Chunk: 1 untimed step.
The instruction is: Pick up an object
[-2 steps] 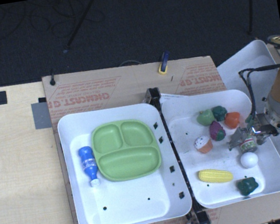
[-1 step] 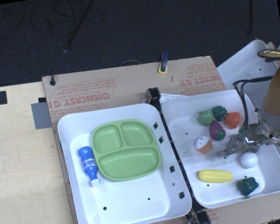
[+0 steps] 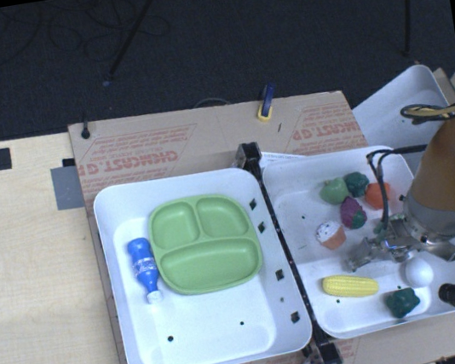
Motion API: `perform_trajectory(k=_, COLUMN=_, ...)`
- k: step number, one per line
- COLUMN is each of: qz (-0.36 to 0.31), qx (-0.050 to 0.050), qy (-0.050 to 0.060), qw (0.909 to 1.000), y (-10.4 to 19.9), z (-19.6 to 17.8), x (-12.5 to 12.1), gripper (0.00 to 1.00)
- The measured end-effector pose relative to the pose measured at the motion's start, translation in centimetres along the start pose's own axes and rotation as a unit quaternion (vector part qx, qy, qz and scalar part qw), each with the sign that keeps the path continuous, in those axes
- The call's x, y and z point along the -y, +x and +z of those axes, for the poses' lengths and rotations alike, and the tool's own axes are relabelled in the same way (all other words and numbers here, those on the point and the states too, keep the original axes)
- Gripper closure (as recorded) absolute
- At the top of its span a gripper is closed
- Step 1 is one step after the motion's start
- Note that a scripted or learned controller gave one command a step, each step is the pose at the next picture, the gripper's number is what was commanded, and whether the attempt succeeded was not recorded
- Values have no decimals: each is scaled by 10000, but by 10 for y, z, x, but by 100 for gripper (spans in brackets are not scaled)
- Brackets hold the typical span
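Objects awaiting a pick are lying loose in the right bin (image 3: 318, 308) — nothing is lifted yet, so the grasp itself is remaining. On the desk's left bin (image 3: 130, 323), a blue bottle (image 3: 143, 268) is resting beside a green divided plate (image 3: 204, 244). Rightward, a cupcake toy (image 3: 330, 234), yellow corn (image 3: 350, 286) and purple piece (image 3: 352, 213) are crowding the hand (image 3: 375, 249), which is hovering low among them — whether it is gripping cannot be told.
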State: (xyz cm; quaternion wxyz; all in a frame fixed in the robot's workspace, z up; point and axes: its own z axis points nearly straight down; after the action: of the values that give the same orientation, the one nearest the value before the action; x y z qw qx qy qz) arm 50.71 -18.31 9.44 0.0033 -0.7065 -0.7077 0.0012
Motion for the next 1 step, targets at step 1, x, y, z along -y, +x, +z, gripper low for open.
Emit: perform_trajectory(k=1, qz=27, qx=0, qy=-4, qw=10000, y=-2, z=-12, x=0, gripper=100)
